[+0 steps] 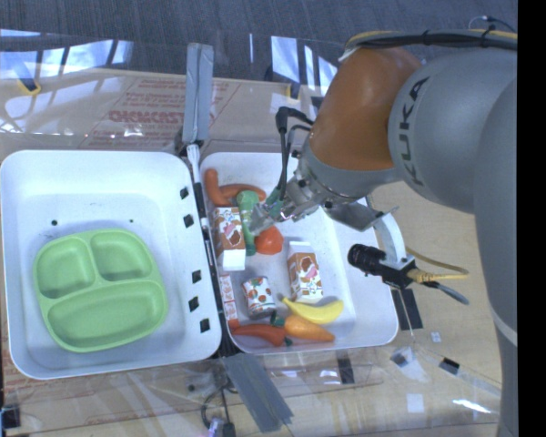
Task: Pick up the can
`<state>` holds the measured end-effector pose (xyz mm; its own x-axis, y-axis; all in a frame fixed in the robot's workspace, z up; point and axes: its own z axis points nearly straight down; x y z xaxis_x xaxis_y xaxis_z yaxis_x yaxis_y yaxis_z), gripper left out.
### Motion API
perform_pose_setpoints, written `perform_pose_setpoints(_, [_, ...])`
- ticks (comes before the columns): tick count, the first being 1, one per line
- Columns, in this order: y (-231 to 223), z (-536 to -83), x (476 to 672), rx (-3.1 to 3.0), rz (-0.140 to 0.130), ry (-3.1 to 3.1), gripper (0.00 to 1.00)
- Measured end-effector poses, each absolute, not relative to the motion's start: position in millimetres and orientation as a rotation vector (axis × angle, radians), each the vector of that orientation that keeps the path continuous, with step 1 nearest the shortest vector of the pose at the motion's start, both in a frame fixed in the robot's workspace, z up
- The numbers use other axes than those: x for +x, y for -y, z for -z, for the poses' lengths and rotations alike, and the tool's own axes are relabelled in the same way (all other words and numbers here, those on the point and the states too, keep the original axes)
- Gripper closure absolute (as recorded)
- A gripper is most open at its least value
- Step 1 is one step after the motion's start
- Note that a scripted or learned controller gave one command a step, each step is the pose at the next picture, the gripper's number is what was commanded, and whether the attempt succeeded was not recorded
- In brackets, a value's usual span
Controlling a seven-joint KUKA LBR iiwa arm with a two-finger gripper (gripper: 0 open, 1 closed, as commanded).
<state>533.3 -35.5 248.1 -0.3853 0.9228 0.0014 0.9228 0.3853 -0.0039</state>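
Note:
A small can (257, 295) with a red fruit label stands in the front half of the right bin (378, 321), between a white-and-red strip at the bin's left wall and a taller carton (305, 275). My gripper (273, 209) hangs over the back half of that bin, above a green bottle (248, 209) and an orange-red tomato (268, 241). It is well behind the can and apart from it. The grey arm and its orange band hide the bin's back right corner.
Around the can lie a banana (315, 310), a carrot (307, 330), a red pepper (257, 333), a white block (234, 259), a printed box (229, 228) and a sausage (220, 189). The left bin (18, 189) holds a green divided plate (100, 288).

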Motion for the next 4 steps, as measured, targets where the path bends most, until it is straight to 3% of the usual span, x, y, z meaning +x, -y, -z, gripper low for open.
perform_pose_setpoints(1, [36, -248, 533.2, -1.740, -0.004, 2.611, 0.00])
perform_pose_setpoints(2, [21, -336, 530.2, -1.450, -0.003, 2.785, 0.00])
perform_pose_setpoints(3, [33, -268, 531.5, -1.427, -0.006, 2.793, 0.00])
perform_pose_setpoints(4, [34, -188, 476.6, -1.542, -0.006, 2.728, 0.00])
